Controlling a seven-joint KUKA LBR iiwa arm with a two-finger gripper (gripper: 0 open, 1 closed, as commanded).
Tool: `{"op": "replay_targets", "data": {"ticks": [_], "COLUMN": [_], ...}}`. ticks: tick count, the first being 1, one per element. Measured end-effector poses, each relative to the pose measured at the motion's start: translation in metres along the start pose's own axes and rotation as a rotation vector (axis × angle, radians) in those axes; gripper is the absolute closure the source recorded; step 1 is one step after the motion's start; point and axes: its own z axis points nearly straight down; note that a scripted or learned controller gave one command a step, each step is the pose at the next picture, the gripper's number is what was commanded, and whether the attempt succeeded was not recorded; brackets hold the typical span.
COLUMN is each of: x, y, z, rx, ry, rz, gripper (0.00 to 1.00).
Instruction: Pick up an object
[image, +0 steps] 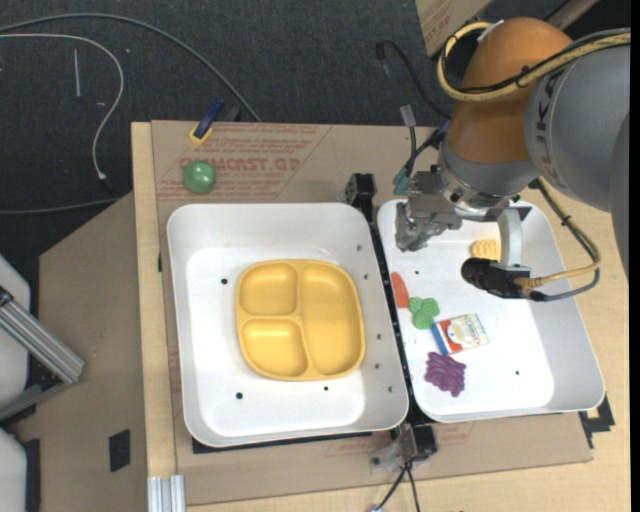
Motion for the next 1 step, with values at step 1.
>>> {"op": "replay_targets", "data": {"ticks": [1], "x": [0.0589], "y": [-0.006], "z": [-0.0056], "rx": [-0.004], "ry": [0.0], "rz": [-0.001], "gripper": [1.0]}}
